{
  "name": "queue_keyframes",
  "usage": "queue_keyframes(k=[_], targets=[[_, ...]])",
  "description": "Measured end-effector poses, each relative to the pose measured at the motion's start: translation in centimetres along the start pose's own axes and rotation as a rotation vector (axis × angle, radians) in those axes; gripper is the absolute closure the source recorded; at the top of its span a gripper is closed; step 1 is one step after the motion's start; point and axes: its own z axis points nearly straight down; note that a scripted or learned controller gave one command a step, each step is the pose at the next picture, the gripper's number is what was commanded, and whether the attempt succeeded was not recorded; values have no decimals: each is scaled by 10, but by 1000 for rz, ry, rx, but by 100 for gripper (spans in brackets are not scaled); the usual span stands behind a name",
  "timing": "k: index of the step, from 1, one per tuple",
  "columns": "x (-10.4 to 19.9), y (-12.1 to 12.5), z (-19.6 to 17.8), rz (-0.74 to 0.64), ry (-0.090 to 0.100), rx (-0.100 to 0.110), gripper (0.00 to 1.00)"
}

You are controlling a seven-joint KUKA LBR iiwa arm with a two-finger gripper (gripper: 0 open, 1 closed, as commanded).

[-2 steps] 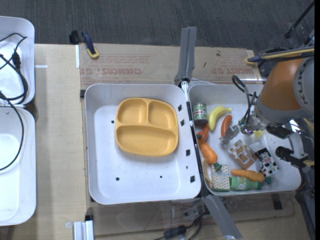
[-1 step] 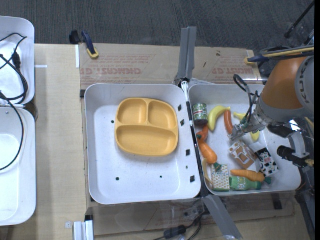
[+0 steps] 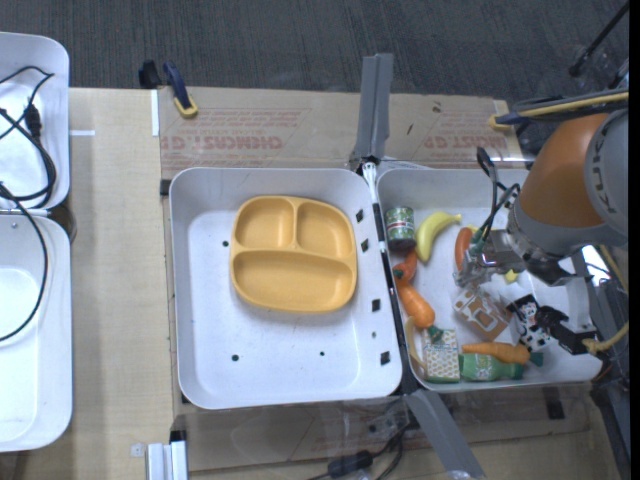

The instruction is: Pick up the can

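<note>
The can [image 3: 400, 225] is small, with a green label and a silver top, and lies at the far left of the right bin [image 3: 570, 368], against the dividing wall. My gripper [image 3: 480, 270] hangs over the middle of that bin, about a hand's width to the right of the can and slightly nearer the front. It sits just above a brown waffle-like toy [image 3: 482, 313] and beside a red-orange pepper [image 3: 462, 248]. Nothing from the bin is visibly lifted.
A banana [image 3: 437, 233] lies between the can and my gripper. Carrots [image 3: 415, 303] [image 3: 495, 350], a green packet [image 3: 470, 366] and a black-and-white toy [image 3: 535, 328] crowd the bin's front. The left bin [image 3: 200, 348] holds a yellow divided plate [image 3: 294, 253].
</note>
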Motion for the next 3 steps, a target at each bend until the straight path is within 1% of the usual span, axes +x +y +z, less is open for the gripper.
queue_keyframes(k=[1,2,3], targets=[[0,0,0,1,0,0,0],[-38,-34,23,115,0,-1,0],[-39,-33,17,116,1,3,100]])
